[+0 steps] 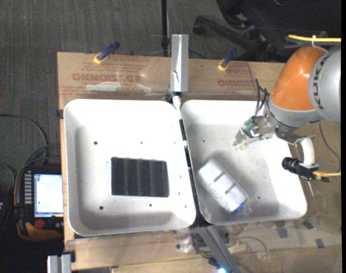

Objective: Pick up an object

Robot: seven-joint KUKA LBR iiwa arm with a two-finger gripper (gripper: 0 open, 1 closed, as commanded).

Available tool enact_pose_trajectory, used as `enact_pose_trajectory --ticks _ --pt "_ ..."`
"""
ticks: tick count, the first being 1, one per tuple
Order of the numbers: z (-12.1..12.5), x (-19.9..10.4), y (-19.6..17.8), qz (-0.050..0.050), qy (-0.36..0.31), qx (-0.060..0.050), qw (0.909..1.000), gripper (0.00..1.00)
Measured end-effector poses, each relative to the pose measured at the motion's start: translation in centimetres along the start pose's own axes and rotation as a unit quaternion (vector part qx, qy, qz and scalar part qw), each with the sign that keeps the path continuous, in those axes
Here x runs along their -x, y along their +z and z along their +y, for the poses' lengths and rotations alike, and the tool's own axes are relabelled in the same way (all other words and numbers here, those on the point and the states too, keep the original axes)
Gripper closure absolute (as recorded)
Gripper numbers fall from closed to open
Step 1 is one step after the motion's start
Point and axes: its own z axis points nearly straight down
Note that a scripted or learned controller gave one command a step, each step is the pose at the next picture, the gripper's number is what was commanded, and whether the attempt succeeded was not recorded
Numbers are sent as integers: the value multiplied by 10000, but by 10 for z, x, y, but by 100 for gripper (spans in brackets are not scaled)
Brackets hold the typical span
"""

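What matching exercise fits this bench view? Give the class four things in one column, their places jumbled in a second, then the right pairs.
Things:
1. black ridged block
2. clear bottle
3. gripper
4. blue-and-yellow clamps

Places:
A. lying in the right bin, near its front
B. on the board's far edge, behind the bins
C. over the right bin, toward its back
D. flat in the middle of the left bin

Pairs: 1-D, 2-A, 3-C, 4-B

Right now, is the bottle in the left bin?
No, the bottle lies in the right bin; the left bin holds a black ribbed block.
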Motion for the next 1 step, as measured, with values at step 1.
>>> enact_pose_trajectory --ticks 1 --pt "-48 -49 -8 6 -478 3 9989 0"
